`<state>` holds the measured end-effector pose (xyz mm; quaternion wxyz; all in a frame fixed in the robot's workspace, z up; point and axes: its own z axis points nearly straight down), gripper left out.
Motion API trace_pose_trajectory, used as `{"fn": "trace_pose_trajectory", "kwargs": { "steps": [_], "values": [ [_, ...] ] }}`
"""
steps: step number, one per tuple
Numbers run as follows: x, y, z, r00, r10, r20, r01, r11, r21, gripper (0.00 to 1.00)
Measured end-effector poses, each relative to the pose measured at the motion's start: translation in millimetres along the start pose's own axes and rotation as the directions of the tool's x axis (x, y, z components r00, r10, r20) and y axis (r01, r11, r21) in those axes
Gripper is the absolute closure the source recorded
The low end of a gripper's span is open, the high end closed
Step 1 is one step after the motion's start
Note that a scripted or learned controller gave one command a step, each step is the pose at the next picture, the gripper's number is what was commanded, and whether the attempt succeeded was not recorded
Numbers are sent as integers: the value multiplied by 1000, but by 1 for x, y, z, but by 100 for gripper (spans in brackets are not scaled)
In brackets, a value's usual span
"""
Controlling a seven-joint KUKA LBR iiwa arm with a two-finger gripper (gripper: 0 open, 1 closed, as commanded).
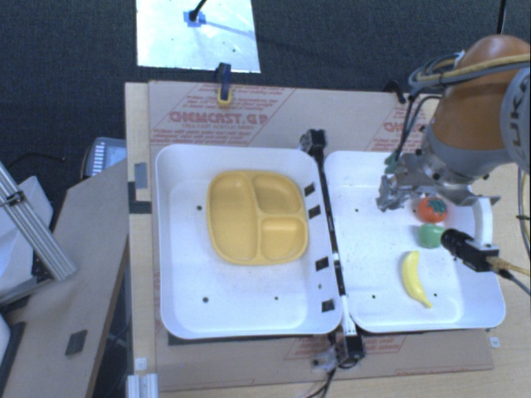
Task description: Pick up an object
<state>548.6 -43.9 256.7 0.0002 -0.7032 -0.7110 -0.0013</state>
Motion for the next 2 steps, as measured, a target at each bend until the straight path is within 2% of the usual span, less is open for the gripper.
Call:
{"fn": "trace_pose_trajectory", "kwargs": {
  "steps": [1,2],
  "values": [
    [58,7,-2,1000,0,0,0,1000,-1,100],
    [118,11,14,1000,1,0,-1,1000,1,100]
  ]
}}
